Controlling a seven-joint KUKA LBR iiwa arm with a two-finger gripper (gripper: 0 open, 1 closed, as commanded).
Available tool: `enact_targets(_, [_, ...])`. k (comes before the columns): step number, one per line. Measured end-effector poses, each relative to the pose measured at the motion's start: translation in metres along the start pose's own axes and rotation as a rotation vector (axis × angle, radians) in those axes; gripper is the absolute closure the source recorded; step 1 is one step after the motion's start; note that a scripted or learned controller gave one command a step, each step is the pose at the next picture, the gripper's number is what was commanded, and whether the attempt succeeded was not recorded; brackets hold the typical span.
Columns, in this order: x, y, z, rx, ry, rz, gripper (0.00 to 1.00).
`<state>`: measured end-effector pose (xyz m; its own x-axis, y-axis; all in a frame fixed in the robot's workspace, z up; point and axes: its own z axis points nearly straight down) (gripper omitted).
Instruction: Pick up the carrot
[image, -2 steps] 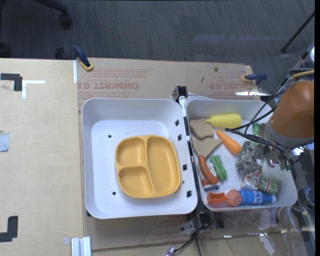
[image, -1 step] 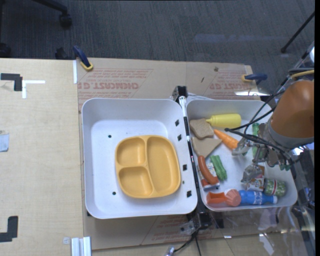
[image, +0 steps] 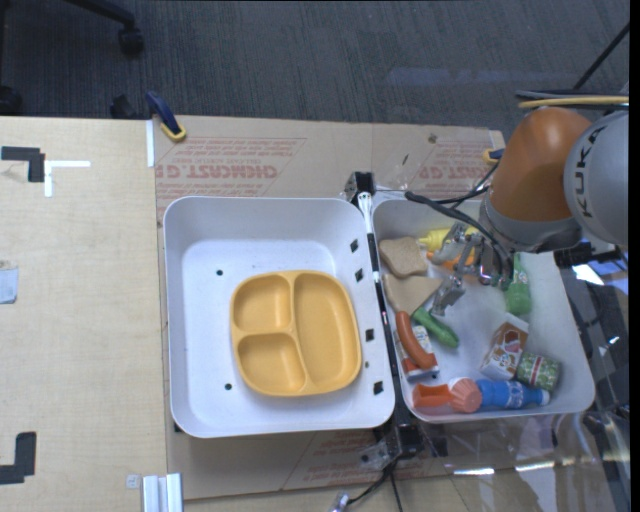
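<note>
Arm (image: 545, 170) hung over the right bin (image: 570, 400), jaws (image: 462, 268) low among clutter, state unclear; carrot (image: 455, 252), judged the orange bit beside them, not yet lifted.

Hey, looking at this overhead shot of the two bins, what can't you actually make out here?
- The gripper: small and blurred, against clutter in the right bin.
- The carrot: an orange bit shows beside the wrist; the arm hides the rest.
- The carton and can: labels too small to read.
- The right bin's far corner: covered by the arm.
</note>
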<state>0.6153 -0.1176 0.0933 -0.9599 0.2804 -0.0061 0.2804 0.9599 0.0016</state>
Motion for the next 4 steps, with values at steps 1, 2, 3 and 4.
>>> enact_targets(1, [-0.002, 0.0, -0.01, 0.001, -0.005, -0.003, 1.0])
enact_targets(2, [-0.001, -0.004, 0.0, 0.002, 0.001, -0.256, 1.0])
enact_targets(3, [0.019, -0.058, 0.0, 0.0, 0.001, -0.545, 1.0])
enact_targets(4, [0.019, -0.057, 0.0, -0.001, 0.001, -0.545, 0.0])
